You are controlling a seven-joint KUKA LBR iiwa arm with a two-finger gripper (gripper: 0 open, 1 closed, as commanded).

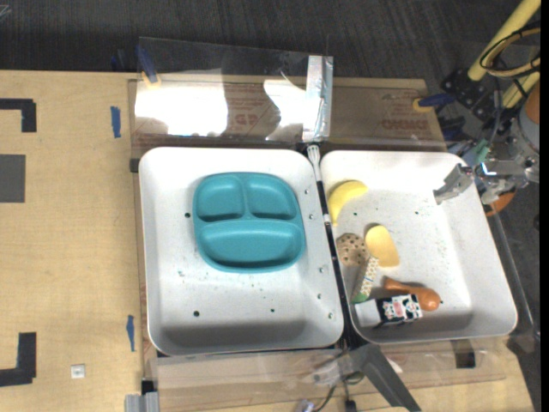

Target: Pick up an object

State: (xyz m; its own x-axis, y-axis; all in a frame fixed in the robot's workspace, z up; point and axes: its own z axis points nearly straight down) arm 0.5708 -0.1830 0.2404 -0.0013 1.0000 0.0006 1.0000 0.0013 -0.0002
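The bench carries two white bins side by side. The left bin (163,299) holds one teal tray (249,220), upright and near centre, with three compartments facing up.

The right bin (480,299) holds the pickable items, all grouped along its left half. A yellow lemon-like piece (345,195) lies against the left wall. Below it sit a tan perforated disc (348,247) and a yellow-orange oval (382,245), just beside each other. A pale strip (367,275) runs down from them. An orange carrot-like piece (416,293) and a black-and-white carton (401,309) lie near the front wall, touching or nearly so.

The gripper (453,184) hangs over the right bin's upper right corner, well apart from the group. Whether its jaws are wide or narrow cannot be told at this angle. Nothing is seen in its grasp.

Judgement: the pick is not yet begun. The clustering leaves little clearance between items, so the lemon-like piece, standing slightly apart, offers the cleanest approach.
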